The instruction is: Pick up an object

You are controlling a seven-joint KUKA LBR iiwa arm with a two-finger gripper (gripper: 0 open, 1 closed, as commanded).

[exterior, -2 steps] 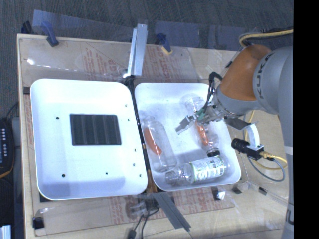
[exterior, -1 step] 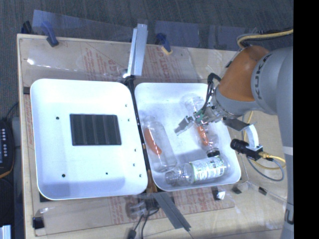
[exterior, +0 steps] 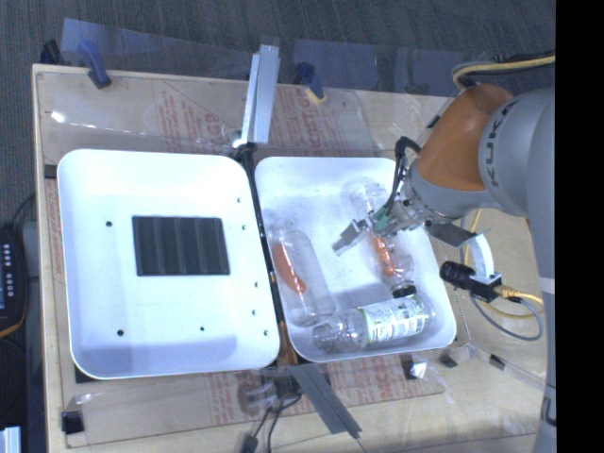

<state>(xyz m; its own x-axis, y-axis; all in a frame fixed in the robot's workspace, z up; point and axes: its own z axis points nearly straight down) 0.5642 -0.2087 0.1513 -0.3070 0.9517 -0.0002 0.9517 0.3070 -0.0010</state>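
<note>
3 clear plastic bottles lie in the right bin (exterior: 283, 173). A bottle with orange contents (exterior: 386, 256) lies at the bin's right side, directly beneath the gripper (exterior: 370, 226); whether the gripper is clenched or released cannot be told from above, and no object is visibly between its fingers. A second clear bottle with an orange insert (exterior: 294, 274) lies toward the left wall of that bin, well apart from the gripper. A larger bottle with a printed label and black cap (exterior: 377, 323) lies on its side along the near wall. The grey arm with its orange band (exterior: 453, 149) reaches in from the right over the table (exterior: 57, 121). The left bin (exterior: 85, 206) carries a dark ribbed rectangular panel (exterior: 180, 245) on its floor.
</note>
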